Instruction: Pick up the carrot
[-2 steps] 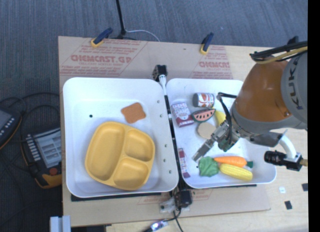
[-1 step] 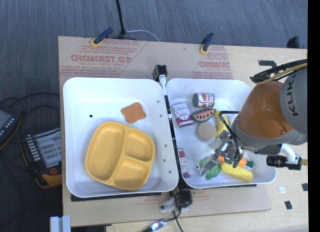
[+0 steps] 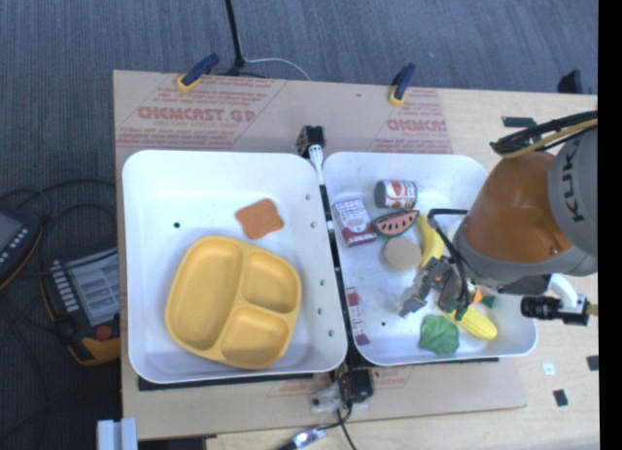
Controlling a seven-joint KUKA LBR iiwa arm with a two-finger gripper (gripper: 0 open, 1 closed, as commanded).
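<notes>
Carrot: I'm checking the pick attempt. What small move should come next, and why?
Probably a short shift of the gripper toward the view's right. It hangs just above the lettuce in the view, while the orange bit that looks like the carrot lies to its right, beside the corn, partly hidden by the wrist.

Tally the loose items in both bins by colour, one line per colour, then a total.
Yellow: 3, the divided tray, banana, corn
Orange: 1, flat piece
Green: 1, leafy item
Red: 3, can, watermelon slice, packet
Tan: 1, round disc
Total: 9
</notes>
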